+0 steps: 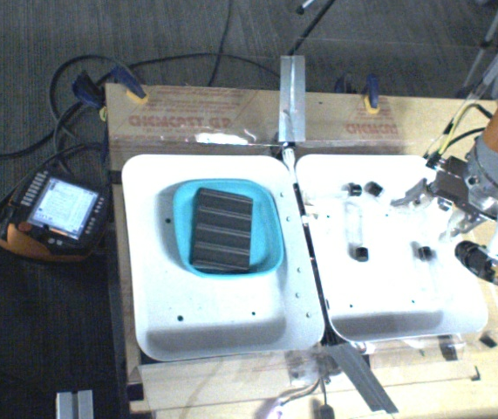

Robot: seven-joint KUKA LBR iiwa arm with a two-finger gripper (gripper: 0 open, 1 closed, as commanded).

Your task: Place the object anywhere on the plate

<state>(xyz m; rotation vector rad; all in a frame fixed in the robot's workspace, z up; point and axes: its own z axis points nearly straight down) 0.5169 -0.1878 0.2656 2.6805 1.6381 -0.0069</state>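
Observation:
A dark grey ridged block [222,229] lies flat on the blue plate [269,234] in the left bin [153,304]. It covers the plate's middle and stays inside the rim. My gripper [433,212] hangs over the right side of the right bin [405,312], far from the plate. It is open, its two fingers are spread apart, and nothing is between them. The arm's grey wrist [486,175] enters from the right edge.
Several small black pieces [361,253] and a clear tube-like piece [353,221] lie scattered in the right bin. A metal divider [292,103] stands behind the bins. A handheld pendant [55,212] with cables sits on the floor at the left.

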